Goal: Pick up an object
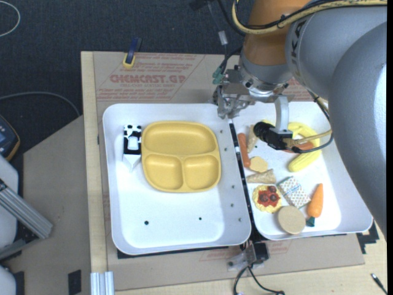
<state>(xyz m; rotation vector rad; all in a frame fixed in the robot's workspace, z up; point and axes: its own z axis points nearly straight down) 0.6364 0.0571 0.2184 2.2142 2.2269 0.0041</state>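
Overhead, the grey arm's hand [232, 105] hangs at the far rim where the two shallow white bins [178, 226] meet; whether it is open, I cannot tell, and nothing shows in its grip. A yellow three-compartment plastic plate [181, 155] lies in the left bin. Toy foods crowd the right bin: an orange carrot [315, 200], a yellow banana [305, 159].

- The arm [344, 72] was seen entering from the three o'clock side and the upper right corner, its broad grey body lying across that part of the frame.
- An orange band [276, 8] was shown above the wrist, toward one o'clock.
- The gripper [232, 106] was pointed downward, just above centre at about twelve o'clock.
- The state of its tip could not be made out.
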